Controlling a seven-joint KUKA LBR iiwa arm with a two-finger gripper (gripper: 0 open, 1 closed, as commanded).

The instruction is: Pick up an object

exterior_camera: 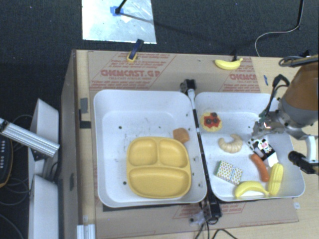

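Banana [250, 188] along right bin's [299, 188] near wall, roughly crosswise; gripper [264, 128] state unclear.

Two bins are sitting side by side on the bench [149, 66]. In the left bin [112, 113] a divided plate [158, 167] is lying toward the front, with a small nugget [181, 135] just behind its right corner. In the right bin [239, 106] a round pastry [212, 121] is lying at the back left, a croissant [230, 144] in front of it, and a small packet [229, 172] nearer still. A carrot [260, 167] and two bananas [259, 185] are lying at the front right. Another banana [228, 63] is resting on the bench behind this bin.
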